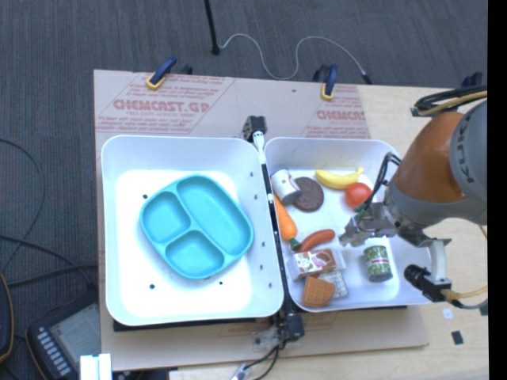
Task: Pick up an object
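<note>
The right bin (372,150) holds several toy foods: a banana (339,178), a red tomato (359,194), a brown cookie (307,195), a white cup (283,184), a carrot (286,222), a red sausage (316,239), a wrapped snack (316,263), a waffle (318,292) and a green can (378,263). My gripper (360,229) hangs low over the bin's middle, between the tomato and the can, just right of the sausage. Nothing shows between its fingers.
The left bin (131,153) holds a blue divided plate (196,226). A black divider clamp (255,127) sits between the bins at the back. Two clamps (162,72) and a cable lie on the board behind. The arm's orange band (432,161) looms over the right bin's right edge.
</note>
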Available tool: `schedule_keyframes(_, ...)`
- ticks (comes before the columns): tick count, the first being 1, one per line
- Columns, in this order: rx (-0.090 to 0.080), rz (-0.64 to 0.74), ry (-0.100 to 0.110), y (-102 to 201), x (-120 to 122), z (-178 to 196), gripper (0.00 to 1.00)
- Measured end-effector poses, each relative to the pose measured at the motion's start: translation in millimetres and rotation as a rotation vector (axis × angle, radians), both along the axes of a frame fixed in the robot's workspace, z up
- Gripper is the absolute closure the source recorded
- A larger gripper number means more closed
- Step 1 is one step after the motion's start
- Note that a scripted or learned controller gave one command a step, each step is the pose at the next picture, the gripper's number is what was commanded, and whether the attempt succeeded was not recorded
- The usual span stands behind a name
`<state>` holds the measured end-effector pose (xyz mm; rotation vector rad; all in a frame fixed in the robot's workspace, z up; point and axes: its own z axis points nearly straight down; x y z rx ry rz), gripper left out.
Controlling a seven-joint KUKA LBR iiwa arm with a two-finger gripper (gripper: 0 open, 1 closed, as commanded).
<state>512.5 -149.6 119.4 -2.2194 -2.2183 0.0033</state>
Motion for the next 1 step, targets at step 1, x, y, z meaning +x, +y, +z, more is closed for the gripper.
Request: schedule_keyframes(1,0.0,0.0,0.0,0.0,-0.1,-0.1,0.0)
